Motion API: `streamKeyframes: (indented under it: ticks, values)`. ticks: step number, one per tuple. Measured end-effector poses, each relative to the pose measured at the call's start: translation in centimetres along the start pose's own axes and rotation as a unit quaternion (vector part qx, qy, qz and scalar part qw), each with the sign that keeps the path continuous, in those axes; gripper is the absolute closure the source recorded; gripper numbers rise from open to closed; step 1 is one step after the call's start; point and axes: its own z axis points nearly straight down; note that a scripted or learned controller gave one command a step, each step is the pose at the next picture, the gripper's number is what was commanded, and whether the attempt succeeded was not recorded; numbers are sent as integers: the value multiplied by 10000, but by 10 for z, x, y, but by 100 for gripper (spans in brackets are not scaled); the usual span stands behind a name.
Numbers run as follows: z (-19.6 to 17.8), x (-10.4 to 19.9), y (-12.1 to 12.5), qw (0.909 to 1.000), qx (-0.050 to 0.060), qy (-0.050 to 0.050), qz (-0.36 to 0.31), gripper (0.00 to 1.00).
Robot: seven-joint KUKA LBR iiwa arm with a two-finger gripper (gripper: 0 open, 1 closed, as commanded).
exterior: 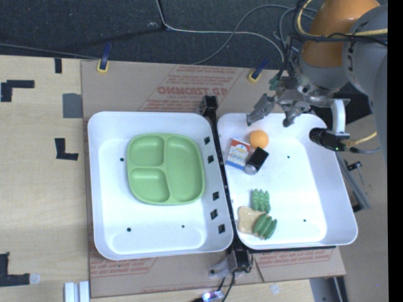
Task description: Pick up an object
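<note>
**Desk editor:** What does the overhead frame show?

**Photographer:** A grey arm with an orange band [337, 14] reaches in from the right over two shallow white bins set side by side on a cardboard sheet [189, 83] on the desk [38, 162]. The jaws [276, 114] hang spread apart and hold nothing, above the far edge of the right bin [315, 187].

**Desk editor:** And what lies beneath them?

**Photographer:** Just below and slightly left of the jaws sits an orange ball [258, 138], near the bin's far left corner. Touching it on the near side is a small black cylinder [256, 161], its long axis running diagonally, one end toward the ball and the other toward the bin's left wall. Beside that, a red, white and blue box [237, 153] lies close against the left wall, its long axis tilted much the same way.

**Desk editor:** Anything nearer the camera?

**Photographer:** A ridged green piece [261, 201] lies mid-bin, its length running roughly far to near. Below it, a pale yellowish item [247, 219] touches a dark green oblong [267, 226] that slants from lower left to upper right.

**Desk editor:** The left bin?

**Photographer:** The left bin [113, 231] holds a light green divided plate [166, 169] with three compartments, lying flat at its centre.
</note>
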Motion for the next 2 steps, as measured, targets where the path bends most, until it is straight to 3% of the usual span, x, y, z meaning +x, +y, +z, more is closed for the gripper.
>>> streamKeyframes:
  ticks: [1, 2]
  values:
    - [-9, 0, 2, 10000, -70, -5, -14, 0]
    - [54, 0, -3, 10000, -47, -8, -12, 0]
